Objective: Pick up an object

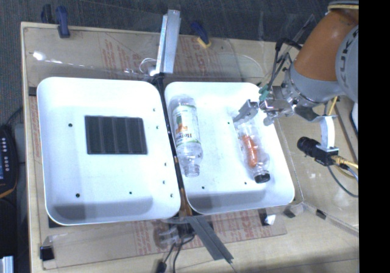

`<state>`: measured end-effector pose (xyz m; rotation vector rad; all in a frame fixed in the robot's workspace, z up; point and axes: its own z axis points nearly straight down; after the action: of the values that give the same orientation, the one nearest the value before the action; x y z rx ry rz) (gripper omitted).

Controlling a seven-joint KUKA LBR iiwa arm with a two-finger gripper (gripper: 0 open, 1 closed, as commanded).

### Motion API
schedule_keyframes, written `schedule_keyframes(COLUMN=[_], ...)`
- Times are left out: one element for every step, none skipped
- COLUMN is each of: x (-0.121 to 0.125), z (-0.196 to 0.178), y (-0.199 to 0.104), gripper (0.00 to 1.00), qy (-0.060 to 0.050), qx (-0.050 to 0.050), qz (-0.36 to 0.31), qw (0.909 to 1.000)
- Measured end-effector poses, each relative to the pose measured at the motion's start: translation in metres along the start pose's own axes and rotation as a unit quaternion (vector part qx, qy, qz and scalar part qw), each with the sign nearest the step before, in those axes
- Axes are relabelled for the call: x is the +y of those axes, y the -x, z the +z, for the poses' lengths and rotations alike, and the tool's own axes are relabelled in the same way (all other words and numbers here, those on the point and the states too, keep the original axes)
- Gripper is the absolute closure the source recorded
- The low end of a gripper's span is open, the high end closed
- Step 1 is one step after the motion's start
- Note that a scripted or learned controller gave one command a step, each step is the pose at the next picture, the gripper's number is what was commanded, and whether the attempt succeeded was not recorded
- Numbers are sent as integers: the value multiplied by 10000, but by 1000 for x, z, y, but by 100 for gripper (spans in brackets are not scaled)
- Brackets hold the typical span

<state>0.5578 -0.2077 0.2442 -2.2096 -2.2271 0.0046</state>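
Here, gripper (248, 111) sits at far end of the orange-filled bottle (252, 150), right bin (281, 187); finger spread unclear. Best: centre on its body, descend squarely.

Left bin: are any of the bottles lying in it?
No, both bottles lie in the right bin; the left bin holds a dark ribbed panel.

Bench (317, 192) bearing two white bins (103, 92)
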Motion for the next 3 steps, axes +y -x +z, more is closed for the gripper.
schedule_keyframes(x=[11, 34, -6], z=[23, 69, 40], y=[1, 1, 2], gripper=[0, 0, 0], qy=[2, -5, 14], qx=[3, 2, -4], qz=[-1128, -1247, -1442], qw=[9936, 9922, 9895])
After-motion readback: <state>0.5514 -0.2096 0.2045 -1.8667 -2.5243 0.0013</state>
